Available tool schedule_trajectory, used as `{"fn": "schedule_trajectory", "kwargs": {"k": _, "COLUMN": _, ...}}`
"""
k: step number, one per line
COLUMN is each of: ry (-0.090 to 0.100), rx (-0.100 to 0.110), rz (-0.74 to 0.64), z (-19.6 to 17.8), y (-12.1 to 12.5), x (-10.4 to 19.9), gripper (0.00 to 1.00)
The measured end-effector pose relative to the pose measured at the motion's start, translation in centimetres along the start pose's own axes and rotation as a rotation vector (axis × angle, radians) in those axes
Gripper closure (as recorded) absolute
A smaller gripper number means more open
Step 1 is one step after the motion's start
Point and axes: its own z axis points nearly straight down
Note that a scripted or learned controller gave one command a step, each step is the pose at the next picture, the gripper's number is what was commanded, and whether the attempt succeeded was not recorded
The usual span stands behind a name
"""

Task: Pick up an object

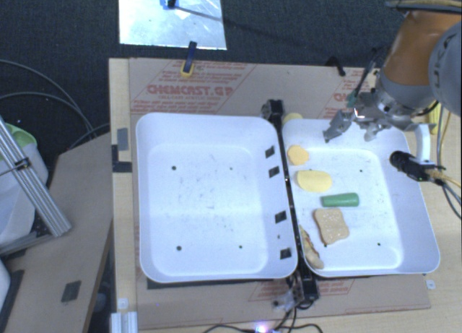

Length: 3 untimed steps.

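The right bin (404, 252) holds several objects along its left half: a small round yellow piece (297, 154), a larger yellow lump (314, 180), a green cylinder (340, 199) lying flat, a tan bread-like slab (331, 225) and a thin tan piece (311, 248) against the left wall. My gripper (354, 128) hangs above the bin's far edge, up and to the right of the yellow pieces. Its two fingers are spread apart, with nothing between them.
The left bin (209, 194) sits beside the right one, with black clips (276, 173) along the shared divider. A black part (408, 165) sticks out over the right bin's right wall. Brown cardboard (216, 89) lies under both bins.
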Motion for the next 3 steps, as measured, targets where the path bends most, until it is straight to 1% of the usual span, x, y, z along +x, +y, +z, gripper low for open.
{"fn": "schedule_trajectory", "kwargs": {"k": 1, "ry": 0.002, "rx": 0.01, "rz": 0.004, "z": 12.4, "y": -6.3, "x": -0.1, "gripper": 0.0}}
{"fn": "schedule_trajectory", "kwargs": {"k": 2, "ry": 0.002, "rx": 0.006, "rz": 0.003, "z": 11.8, "y": -12.1, "x": 2.3, "gripper": 0.0}}
{"fn": "schedule_trajectory", "kwargs": {"k": 3, "ry": -0.001, "rx": -0.004, "rz": -0.001, "z": 11.7, "y": -8.1, "x": 2.2, "gripper": 0.0}}
